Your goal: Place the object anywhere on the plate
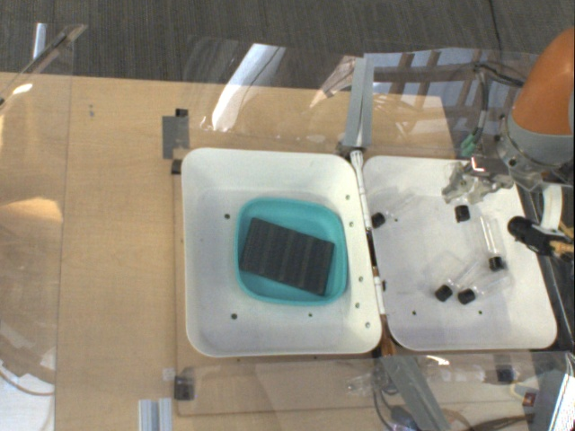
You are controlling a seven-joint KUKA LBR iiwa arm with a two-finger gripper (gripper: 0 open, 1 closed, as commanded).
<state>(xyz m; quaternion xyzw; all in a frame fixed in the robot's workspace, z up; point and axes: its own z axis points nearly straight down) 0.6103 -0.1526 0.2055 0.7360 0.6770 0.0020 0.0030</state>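
The arm (545,97) comes in from the right edge, high up — mostly you just get the big orange band, with grey below it at the wrist. The gripper (469,187) hangs off the wrist toward the left, a shiny metal bit pointing down and left. It's small and glary in this shot, so the tip is hard to make out. A dark part (530,232) of the rig sticks out lower down on the right — can't tell what it is.

Two bins sit side by side on the desk (108,268). The left bin (207,312) holds a plate (334,218) with a flat object (286,256) on it. The tool (467,191) hangs over the right bin (503,326), near its far edge.
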